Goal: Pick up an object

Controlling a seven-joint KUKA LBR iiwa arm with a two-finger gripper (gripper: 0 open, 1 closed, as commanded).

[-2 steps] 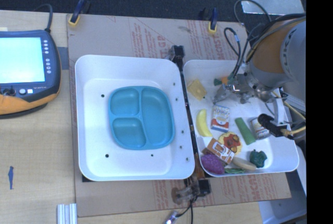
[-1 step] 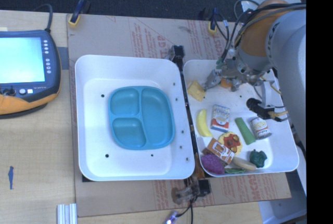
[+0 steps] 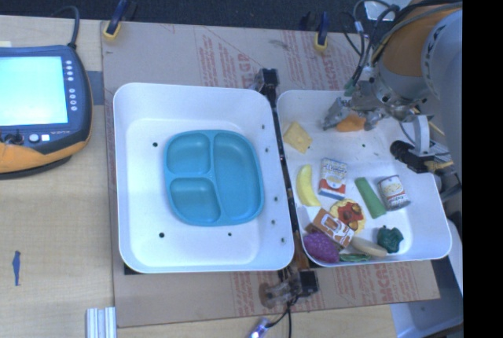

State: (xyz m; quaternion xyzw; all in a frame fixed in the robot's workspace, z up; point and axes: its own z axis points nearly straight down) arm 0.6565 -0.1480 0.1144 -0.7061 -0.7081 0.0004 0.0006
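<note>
One orange obj (image 3: 351, 123) betw pincer (image 3: 346, 118) fingers

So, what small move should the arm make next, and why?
Probably a short, slow lift straight up. The gripper is low in the right bin, at an orange object near its far edge. Whether the object is gripped is unclear, and a small lift would show it.

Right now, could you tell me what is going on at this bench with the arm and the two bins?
The grey arm reaches in from the right, and its gripper is down in the far part of the right bin, at an orange object. Whether it has a hold on it cannot be told. The other toy food items, such as the banana and green stick, lie nearer the front. The left bin holds a blue divided plate.
</note>
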